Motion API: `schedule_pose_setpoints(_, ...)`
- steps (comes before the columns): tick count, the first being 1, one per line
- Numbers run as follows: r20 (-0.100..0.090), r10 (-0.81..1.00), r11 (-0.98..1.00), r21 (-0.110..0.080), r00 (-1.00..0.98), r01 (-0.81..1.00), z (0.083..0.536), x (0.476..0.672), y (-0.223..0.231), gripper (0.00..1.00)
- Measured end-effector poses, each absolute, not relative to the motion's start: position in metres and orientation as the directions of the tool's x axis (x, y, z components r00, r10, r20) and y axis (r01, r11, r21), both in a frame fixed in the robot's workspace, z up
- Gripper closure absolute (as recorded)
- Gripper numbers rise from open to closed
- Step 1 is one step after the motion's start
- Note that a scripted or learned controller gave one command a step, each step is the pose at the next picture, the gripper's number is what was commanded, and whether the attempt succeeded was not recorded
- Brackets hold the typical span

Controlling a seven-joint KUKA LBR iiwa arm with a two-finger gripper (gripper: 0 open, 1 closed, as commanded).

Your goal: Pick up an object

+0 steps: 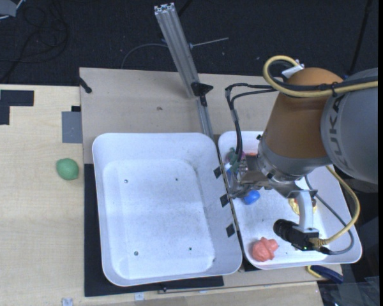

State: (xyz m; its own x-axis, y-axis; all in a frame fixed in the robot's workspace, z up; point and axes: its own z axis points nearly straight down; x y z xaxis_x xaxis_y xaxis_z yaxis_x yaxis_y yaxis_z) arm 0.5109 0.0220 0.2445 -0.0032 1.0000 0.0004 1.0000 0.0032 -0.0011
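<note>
My gripper (241, 178) is low in the right bin (345, 252), near the bin's left wall, with the orange-banded wrist above it. A small blue object (250, 197) lies just below the gripper, close to its tip. A pink-red lumpy object (263, 249) rests near the right bin's front edge. A bit of red and green shows at the gripper's left side (233, 158), partly hidden by the arm.
The left bin (108, 146) sits beside the right one. A green ball (67, 169) lies on the bench left of the bins. A slanted metal rail (182, 50) stands behind the bins.
</note>
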Motion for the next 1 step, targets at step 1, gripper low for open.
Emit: schedule_pose_setpoints(1,0.0,1.0,0.002,0.0,-0.002,1.0,0.245,0.5086,0.0641,1.0)
